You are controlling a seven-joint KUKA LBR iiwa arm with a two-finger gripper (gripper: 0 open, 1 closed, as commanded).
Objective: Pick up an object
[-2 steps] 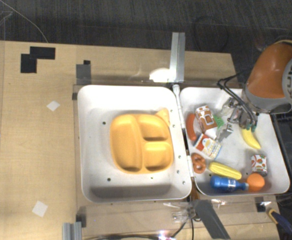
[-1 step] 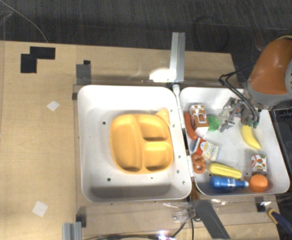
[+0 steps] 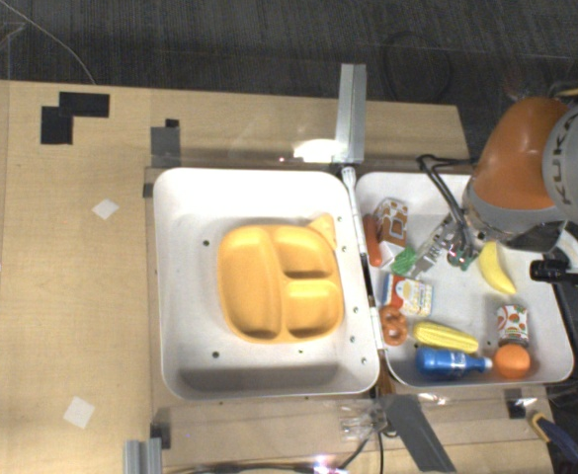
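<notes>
Objects for the pick fill the right bin (image 3: 555,358); none is between the fingers as far as visible. Gripper (image 3: 433,253) is low over the bin's middle, angled left and down from the grey wrist, orange band above it at far right. Whether it is released or clenched: cannot tell, the tip is small and blurred against clutter. Its tip sits just beside a green item (image 3: 404,261), possibly touching; contact unclear.

Outward from there: carton with brown print (image 3: 392,219) on the far side, red-orange piece (image 3: 371,239) along the bin's left wall. White packet (image 3: 413,294) just near of the green item. Banana (image 3: 495,268) to the right, close to the wrist. Orange ring-like thing (image 3: 393,327) at near left. Corn cob (image 3: 446,338) lying crosswise, blue bottle (image 3: 450,363) just nearer, beside it. Orange fruit (image 3: 512,360) at near right, small printed can (image 3: 511,320) just beyond it.

Left bin (image 3: 185,275) holds a yellow divided tray (image 3: 279,280), well apart from the gripper. Both bins rest on wooden bench (image 3: 61,294).
</notes>
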